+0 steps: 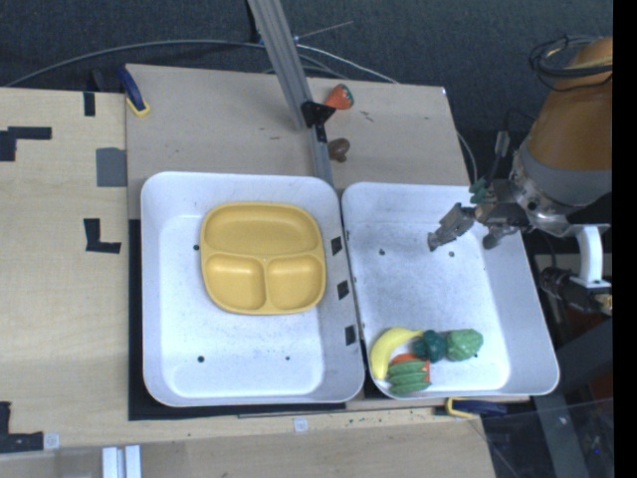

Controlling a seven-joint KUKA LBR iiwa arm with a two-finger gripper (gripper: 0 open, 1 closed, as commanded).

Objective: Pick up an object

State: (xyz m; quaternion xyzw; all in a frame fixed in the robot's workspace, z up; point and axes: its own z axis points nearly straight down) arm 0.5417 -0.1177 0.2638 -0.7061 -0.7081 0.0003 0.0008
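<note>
A: Camera view first: what sits in the right bin?

B: A small cluster of toy food in its near corner, against the near wall. A yellow banana, a dark green piece, a lighter green knobbly piece, and a red and green item tucked under the banana.

A: How does the banana lie?

B: It is curved, its long axis running from the near left up toward the right, one tip close to the dark green piece. The two green pieces line up beside it in a row running left to right, touching or nearly so.

A: And the gripper?

B: It hangs over the far part of the right bin, well apart from the food. The fingers are spread, one pointing left toward the bin's middle, the other toward the right wall. Nothing lies between them.

A: The left bin?

B: It holds a yellow divided plate with three compartments, lying flat in the far half.
</note>
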